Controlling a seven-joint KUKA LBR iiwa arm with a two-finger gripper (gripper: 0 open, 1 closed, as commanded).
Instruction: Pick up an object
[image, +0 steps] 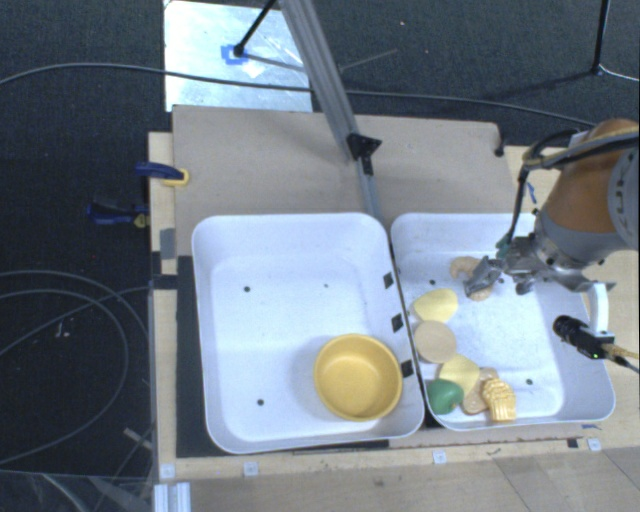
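Fingers (484, 272) of the gripper (490, 276) hung low near the right bin's (580, 400) far edge, beside a tan piece (464, 267); whether they were apart, I couldn't tell.

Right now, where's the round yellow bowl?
The round yellow bowl sits in the left white bin, near its front right corner, just across the divide from the green piece in the right bin.

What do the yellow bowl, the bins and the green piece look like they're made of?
Yellow bowl: likely moulded plastic, smooth with a soft sheen along its rim. Left bin and right bin: thin white plastic by the look, matte, with rounded formed corners. Green piece: probably plastic or rubber, slightly glossy; too small to tell which.
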